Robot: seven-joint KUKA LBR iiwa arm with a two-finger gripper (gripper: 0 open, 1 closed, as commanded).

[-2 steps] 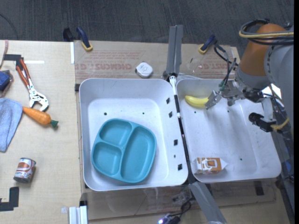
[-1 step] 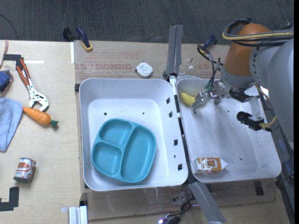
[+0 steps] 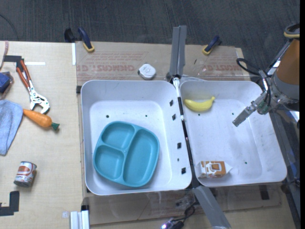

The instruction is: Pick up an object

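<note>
The right bin (image 3: 267, 173) holds a yellow banana (image 3: 199, 103) near its far left corner. A small orange and white carton (image 3: 213, 169) lies at the bin's near left side. My gripper (image 3: 238, 121) hangs over the right half of this bin, slanting down and to the left from the wrist at the bin's right edge. It is to the right of the banana, apart from it, and well behind the carton. I see nothing in its grasp.
The left bin (image 3: 95, 94) holds a blue divided plate (image 3: 127, 153). On the bench to the left lie a carrot (image 3: 39, 119), red-handled pliers (image 3: 29, 87), a small can (image 3: 25, 172) and a blue cloth (image 3: 7, 125). A white round object (image 3: 147, 71) sits behind the bins.
</note>
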